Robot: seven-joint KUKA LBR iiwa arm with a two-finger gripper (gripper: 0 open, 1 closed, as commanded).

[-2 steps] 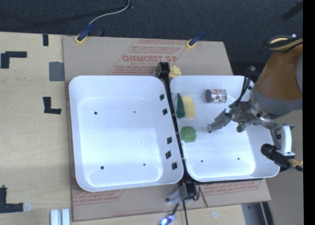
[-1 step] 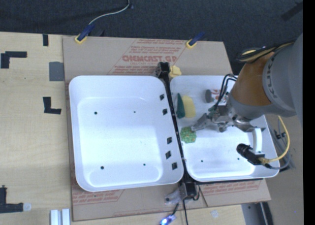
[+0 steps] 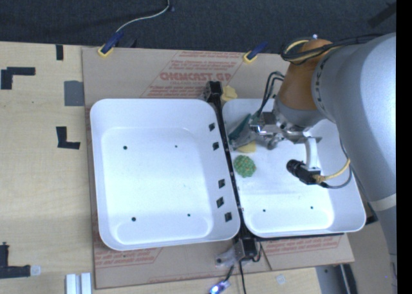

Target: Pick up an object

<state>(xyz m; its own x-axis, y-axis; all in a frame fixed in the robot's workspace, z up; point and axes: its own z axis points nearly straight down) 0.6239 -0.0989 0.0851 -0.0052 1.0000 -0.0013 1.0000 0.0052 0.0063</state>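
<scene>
In the right bin (image 3: 322, 212), a round green knobbly object (image 3: 244, 166) lies near the left wall. Just above it sits a small yellow piece (image 3: 247, 148). A dark green object (image 3: 239, 129) rests further back against the divider. My gripper (image 3: 265, 133) is low over the back left part of this bin, right beside the dark green object and the yellow piece. The grey arm with its orange band (image 3: 301, 87) hides how the gripper meets them. I see nothing clearly held.
The left bin (image 3: 103, 157) adjoins the right one along a black-clipped divider (image 3: 222, 157). A black cylinder with a yellow cable (image 3: 302, 170) hangs off the wrist over the right bin. The arm's grey body (image 3: 370, 119) covers the bin's right side.
</scene>
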